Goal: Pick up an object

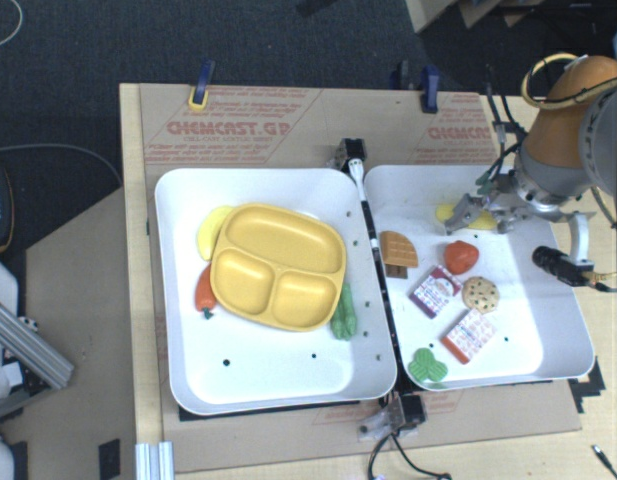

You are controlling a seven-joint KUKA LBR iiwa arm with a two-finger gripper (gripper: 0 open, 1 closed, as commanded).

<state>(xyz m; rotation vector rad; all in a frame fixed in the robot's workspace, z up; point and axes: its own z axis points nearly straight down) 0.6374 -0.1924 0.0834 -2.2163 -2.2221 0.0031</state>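
A yellow object (454, 212) lies beside the tool (475, 211), seemingly spread apart, holding nothing.

Camera view: single fixed overhead camera, angled down at a slant onto the table (288, 118). Moderate distance; both white bins sit mid-frame, surrounding floor visible beyond the table's far and left edges.

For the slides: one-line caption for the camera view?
Gripper over the right white bin; yellow three-compartment tray in the left.
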